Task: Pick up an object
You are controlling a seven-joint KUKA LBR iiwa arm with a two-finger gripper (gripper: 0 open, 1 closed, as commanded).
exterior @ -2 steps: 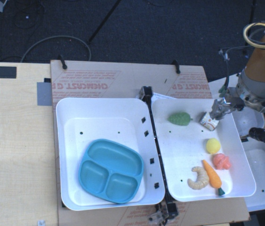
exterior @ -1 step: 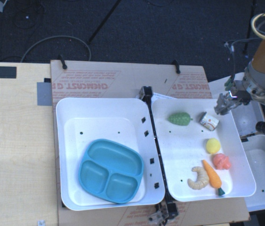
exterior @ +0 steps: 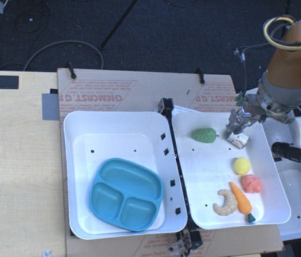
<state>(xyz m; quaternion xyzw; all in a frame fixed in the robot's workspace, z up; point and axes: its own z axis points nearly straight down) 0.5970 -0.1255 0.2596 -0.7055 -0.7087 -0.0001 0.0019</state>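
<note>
Red printed lettering runs across the flat brown cardboard sheet point(exterior: 139, 92) beneath the two bins, upside down in this view. It appears to read "CHEMCRZT", once behind each bin; smaller lines under it are too small to read

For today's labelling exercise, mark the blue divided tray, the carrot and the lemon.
blue divided tray point(exterior: 119, 176), camera view, ridge between its compartments.
carrot point(exterior: 240, 197), camera view, middle of its orange body.
lemon point(exterior: 241, 165), camera view, centre of its yellow rind.
</note>
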